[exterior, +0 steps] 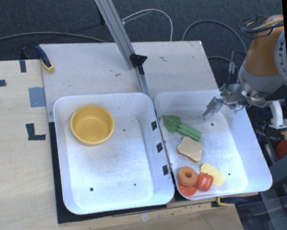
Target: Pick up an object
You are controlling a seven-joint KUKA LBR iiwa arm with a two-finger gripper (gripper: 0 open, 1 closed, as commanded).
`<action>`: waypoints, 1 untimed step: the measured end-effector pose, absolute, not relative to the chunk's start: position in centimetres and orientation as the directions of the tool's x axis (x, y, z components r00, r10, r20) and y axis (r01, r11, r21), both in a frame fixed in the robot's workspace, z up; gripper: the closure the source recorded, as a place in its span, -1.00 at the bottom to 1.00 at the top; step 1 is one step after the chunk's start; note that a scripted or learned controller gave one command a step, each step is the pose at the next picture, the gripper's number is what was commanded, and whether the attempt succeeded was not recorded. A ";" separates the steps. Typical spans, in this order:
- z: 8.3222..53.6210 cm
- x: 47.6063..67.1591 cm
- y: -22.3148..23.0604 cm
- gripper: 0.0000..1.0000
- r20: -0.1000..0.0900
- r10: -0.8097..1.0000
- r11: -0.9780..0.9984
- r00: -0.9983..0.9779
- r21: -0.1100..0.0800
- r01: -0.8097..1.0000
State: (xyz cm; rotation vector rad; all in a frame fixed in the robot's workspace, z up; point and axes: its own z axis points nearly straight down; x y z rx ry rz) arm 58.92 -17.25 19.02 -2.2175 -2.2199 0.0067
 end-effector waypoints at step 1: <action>13.3 59.7 -17.4 -1.00 0.000 1.000 0.002 -0.002 -0.007 1.000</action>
